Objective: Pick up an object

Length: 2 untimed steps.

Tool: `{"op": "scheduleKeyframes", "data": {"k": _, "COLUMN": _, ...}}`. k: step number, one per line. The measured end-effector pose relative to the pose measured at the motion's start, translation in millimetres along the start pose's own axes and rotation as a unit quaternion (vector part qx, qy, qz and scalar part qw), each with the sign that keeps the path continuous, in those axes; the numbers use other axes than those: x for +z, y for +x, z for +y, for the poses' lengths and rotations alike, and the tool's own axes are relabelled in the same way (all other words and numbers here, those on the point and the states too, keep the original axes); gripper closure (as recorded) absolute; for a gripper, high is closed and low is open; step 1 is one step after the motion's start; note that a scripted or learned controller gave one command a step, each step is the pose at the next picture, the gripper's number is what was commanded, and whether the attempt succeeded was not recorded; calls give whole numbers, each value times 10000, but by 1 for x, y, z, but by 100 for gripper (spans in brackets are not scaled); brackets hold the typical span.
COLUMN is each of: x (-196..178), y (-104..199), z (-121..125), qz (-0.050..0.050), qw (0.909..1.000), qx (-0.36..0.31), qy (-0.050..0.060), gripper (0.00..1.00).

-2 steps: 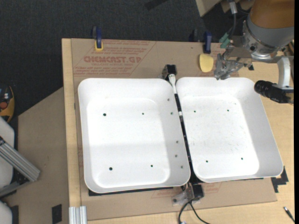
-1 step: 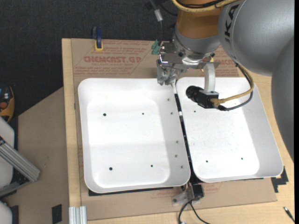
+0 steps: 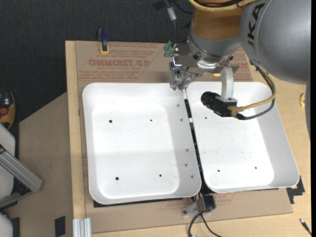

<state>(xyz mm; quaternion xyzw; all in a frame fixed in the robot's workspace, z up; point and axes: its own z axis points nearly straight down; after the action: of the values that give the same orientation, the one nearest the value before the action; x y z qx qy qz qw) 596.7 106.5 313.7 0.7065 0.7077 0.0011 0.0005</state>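
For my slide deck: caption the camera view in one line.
KUKA arm poises its gripper over the far rim between two white bins.

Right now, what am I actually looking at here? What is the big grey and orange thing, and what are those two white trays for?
You are looking down at a slant from a single camera fixed above a workbench. The big grey and orange shape at the top right is a robot arm, reaching in from the right. At its end is the gripper, the part meant for grasping; it hangs over the far end of the seam where the two trays meet. I can't tell whether it holds anything. The trays are shallow white bins: a left bin and a right bin, side by side on a brown board. A small black device with a cable hangs from the arm over the right bin. A blue and yellow clamp grips the board's far edge.
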Motion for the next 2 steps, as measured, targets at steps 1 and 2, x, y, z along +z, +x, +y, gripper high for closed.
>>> {"op": "scheduleKeyframes", "data": {"k": 1, "x": 86, "y": 55, "z": 61, "qz": 3, "qw": 10000, "qx": -12, "qy": 1, "gripper": 100}}
{"op": "scheduleKeyframes", "data": {"k": 2, "x": 38, "y": 32, "z": 39, "qz": -1, "qw": 10000, "qx": 16, "qy": -14, "gripper": 100}}
